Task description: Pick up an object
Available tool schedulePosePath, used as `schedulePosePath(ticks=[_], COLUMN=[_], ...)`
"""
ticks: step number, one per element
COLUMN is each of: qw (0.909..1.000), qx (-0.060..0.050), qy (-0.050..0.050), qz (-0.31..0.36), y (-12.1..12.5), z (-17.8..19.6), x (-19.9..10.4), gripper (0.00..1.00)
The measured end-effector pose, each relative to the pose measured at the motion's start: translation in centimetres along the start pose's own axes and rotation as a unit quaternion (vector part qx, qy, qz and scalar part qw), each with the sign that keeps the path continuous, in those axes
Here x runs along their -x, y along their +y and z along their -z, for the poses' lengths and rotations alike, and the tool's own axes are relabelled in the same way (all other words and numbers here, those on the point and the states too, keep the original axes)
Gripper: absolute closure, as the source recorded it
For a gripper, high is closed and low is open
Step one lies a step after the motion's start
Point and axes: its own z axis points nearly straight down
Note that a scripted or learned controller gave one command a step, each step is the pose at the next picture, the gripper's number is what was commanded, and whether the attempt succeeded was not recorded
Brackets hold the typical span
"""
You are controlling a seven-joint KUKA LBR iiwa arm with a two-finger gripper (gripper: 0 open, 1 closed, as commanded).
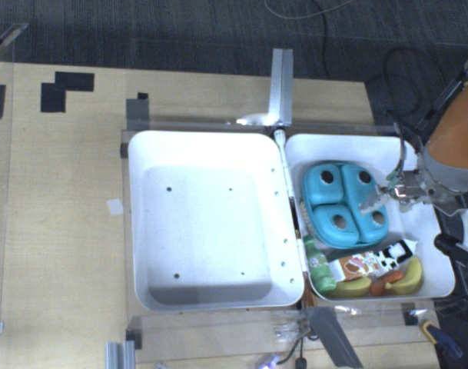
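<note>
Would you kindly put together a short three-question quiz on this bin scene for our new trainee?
1. True or false: the blue four-cup tray lies in the left bin.
2. Which lies nearest the right bin's front edge? A) blue four-cup tray B) yellow banana C) gripper
3. Fill in: the gripper hovers over the tray's ____ side, as the camera sees it.

Key: 1 false, it lies in the right bin; 2 B; 3 right.

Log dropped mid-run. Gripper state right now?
Gripper: cannot be told from this view. It sits over the right-hand edge of the blue tray in the right bin.
</note>
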Motion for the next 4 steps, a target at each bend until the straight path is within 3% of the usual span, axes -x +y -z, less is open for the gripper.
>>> schedulePosePath(ticks=[1,2,3,4], qw=[0.9912,0.9915,0.9955,0.9984], qx=[0.010,0.010,0.002,0.002], qy=[0.001,0.001,0.000,-0.001], qz=[-0.132,-0.130,-0.094,-0.057], y=[2.9,3.0,6.4,7.6], z=[-4.2,-3.3,5.1,8.8], x=[0.3,0.2,-1.6,-0.8], gripper=[0.00,1.00,1.00,1.00])
